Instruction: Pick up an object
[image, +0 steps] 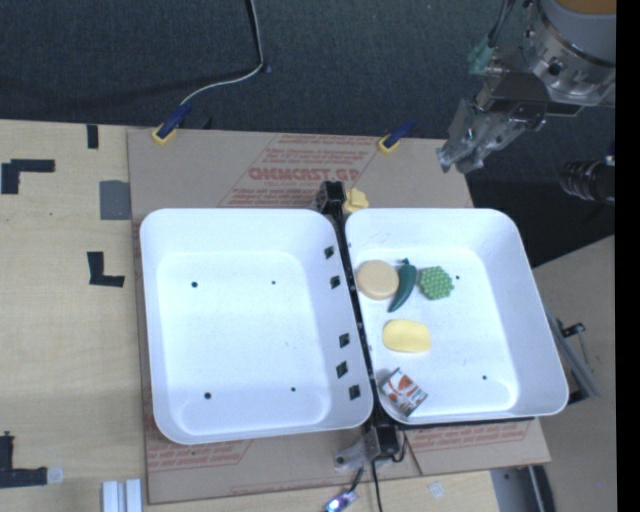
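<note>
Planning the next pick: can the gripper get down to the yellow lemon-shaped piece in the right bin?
Probably yes. The yellow piece lies apart from its neighbours with open space above; the gripper hangs beyond the right bin's far corner.

I can make out one piece of lettering: red print on the cardboard sheet (300, 170) that lies under both bins, just behind their far rims. It seems to read "CHEMCAST GP", though the letters are small and faded, so I am not sure of every one. Thinner red lines of print run above and below that word on the same sheet, too small to read. More red print shows on the sheet's near edge, below the bins, also unreadable. The small packet (403, 392) in the right bin's near corner carries red and white markings, but I cannot read any word on it
</note>
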